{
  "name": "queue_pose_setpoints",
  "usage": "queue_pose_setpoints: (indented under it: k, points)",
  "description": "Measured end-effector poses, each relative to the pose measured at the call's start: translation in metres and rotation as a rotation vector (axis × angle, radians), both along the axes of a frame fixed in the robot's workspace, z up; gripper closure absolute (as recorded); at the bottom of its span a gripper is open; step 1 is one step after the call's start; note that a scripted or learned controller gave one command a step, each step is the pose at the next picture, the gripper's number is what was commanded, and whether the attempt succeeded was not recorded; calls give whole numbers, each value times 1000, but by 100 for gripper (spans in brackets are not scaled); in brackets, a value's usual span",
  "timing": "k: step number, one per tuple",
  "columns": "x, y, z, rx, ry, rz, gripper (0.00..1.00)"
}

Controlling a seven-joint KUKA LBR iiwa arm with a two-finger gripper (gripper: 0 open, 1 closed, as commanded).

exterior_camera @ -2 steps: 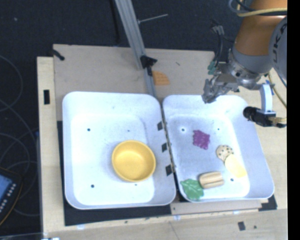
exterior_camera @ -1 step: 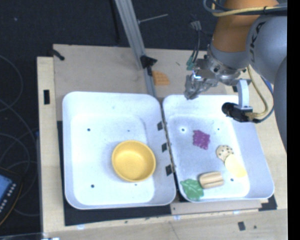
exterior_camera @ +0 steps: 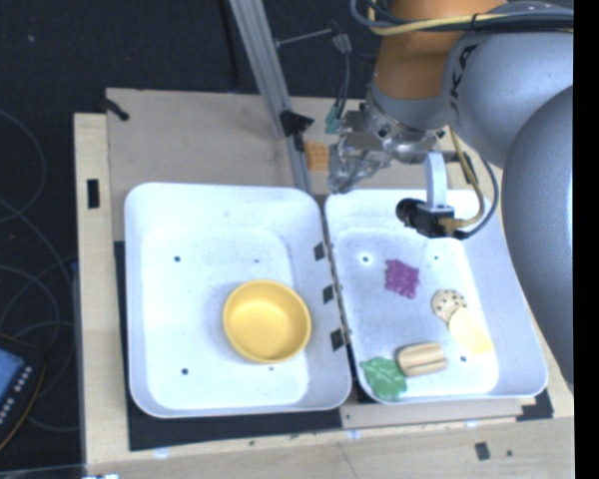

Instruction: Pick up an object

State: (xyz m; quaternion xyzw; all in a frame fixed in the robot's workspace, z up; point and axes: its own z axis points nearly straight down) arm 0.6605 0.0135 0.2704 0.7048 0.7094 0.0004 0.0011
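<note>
Claw hangs over far edge of right bin, near divider between bins; finger state unclear, cannot tell. Nothing seen in its grip. Right bin holds purple piece, spotted tan disc, pale yellow piece, tan cylinder, green piece. Yellow bowl in left bin.

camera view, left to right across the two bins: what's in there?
yellow bowl → green piece → purple piece → tan cylinder → pale yellow piece. The spotted round piece overlaps those last two in x, so I left it out.
</note>
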Motion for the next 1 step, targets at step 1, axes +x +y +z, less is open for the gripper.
queue_pose_setpoints:
  k: [1]
  points:
    - [2,50,3,0,-1,0,100]
